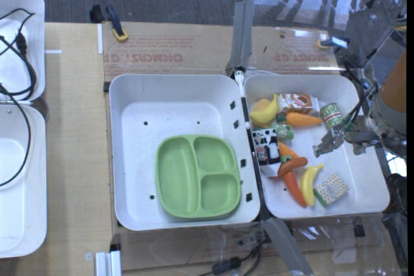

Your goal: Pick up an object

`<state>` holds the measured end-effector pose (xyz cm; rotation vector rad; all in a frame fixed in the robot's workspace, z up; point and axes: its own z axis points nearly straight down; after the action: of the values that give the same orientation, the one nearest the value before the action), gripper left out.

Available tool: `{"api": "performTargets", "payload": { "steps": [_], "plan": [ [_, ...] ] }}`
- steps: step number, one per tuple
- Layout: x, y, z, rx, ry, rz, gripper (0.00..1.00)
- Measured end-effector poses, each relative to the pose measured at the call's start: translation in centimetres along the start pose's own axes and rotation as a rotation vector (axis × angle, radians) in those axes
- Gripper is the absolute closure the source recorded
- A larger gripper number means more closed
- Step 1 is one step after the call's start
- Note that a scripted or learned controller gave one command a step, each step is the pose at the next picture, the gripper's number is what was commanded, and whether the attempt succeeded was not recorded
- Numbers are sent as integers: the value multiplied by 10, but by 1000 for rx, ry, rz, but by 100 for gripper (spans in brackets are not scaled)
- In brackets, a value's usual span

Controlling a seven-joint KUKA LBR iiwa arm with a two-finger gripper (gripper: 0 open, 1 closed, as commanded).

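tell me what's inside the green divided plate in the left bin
Nothing visible: all three compartments of the green plate show bare green. The plate covers part of the left bin's floor, so anything beneath it cannot be seen.

A green divided plate lies in the left bin. The right bin holds toy food: bananas, carrots, a green can and a small box. The hand hangs over the right bin, just below the can.
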<state>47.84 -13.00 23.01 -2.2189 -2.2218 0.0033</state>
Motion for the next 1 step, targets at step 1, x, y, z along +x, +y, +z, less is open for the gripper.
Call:
{"api": "performTargets", "payload": {
  "steps": [1],
  "plan": [
    [29, -2, 113, 2, 1, 69, 0]
  ]
}}
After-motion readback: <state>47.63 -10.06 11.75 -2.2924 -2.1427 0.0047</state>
